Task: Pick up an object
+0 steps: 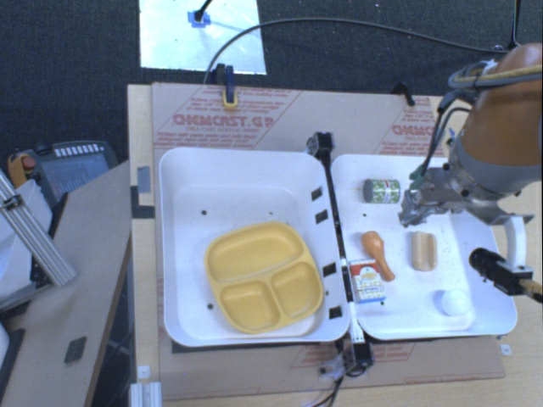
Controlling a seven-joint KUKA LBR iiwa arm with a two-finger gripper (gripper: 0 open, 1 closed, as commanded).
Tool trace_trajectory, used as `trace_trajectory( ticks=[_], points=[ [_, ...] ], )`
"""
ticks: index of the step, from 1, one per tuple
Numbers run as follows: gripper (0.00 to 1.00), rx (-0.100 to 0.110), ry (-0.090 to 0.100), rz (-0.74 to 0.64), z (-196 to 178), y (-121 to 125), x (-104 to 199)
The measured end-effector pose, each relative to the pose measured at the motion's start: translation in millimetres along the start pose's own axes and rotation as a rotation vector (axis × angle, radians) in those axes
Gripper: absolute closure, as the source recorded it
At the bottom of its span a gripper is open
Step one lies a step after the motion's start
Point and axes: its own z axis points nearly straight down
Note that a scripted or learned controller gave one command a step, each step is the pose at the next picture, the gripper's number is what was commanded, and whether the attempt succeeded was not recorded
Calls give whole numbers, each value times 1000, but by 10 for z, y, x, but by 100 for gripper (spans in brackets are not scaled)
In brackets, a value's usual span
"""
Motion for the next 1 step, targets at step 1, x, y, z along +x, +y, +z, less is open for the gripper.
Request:
trace_trajectory(
  ticks=[1],
  points=[
    [100, 1, 0, -1, 13, 171, 530]
  ],
)
